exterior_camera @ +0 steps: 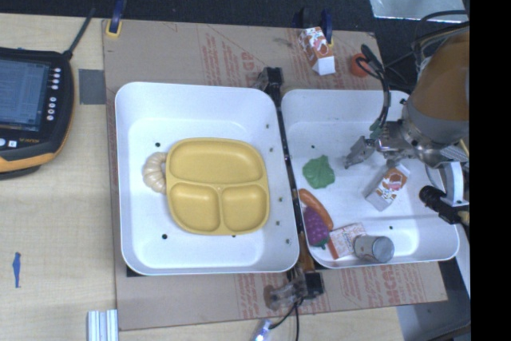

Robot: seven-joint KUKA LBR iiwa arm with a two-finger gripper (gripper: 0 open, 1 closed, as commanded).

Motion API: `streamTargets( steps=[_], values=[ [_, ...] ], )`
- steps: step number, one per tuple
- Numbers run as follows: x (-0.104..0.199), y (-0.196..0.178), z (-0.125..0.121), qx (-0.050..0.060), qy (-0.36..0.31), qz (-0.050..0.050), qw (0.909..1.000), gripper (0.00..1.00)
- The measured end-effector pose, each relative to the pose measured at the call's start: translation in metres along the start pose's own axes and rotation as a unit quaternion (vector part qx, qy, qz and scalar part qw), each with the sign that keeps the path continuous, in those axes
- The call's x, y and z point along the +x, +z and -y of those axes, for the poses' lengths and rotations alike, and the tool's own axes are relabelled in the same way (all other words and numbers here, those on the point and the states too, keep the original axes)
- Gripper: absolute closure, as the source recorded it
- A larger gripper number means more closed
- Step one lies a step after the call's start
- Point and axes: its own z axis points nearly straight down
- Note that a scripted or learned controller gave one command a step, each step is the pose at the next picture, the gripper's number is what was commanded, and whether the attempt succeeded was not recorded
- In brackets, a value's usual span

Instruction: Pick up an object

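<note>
My gripper (375, 160) hangs over the right bin (343, 112), near its right side, and its fingers look spread open with nothing between them. Just below it a small white and red carton (387, 188) lies on the bin floor. A green lump (318, 172) rests to the left of the gripper. Along the bin's front lie an orange carrot-like piece (314, 207), a purple bunch (317, 229), a red and white packet (346, 240) and a grey can (374, 248) on its side.
The left bin (140, 112) holds a yellow divided plate (217, 184) with a beige shell-like object (154, 170) against its left edge. A small carton (318, 49) and an orange item (361, 65) sit behind the bins. A control pendant (28, 108) lies far left.
</note>
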Motion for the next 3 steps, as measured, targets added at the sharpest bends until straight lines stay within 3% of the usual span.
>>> streamTargets(
  steps=[1, 2, 3],
  values=[
    [-0.031, -0.008, -0.038, -0.002, 0.001, 0.0, 1.0, 0.0],
    [0.062, 0.01, -0.075, -0.002, -0.001, 0.0, 1.0, 0.0],
    [0.063, 0.044, -0.049, 0.0, -0.001, 0.0, 1.0, 0.0]
  ],
)
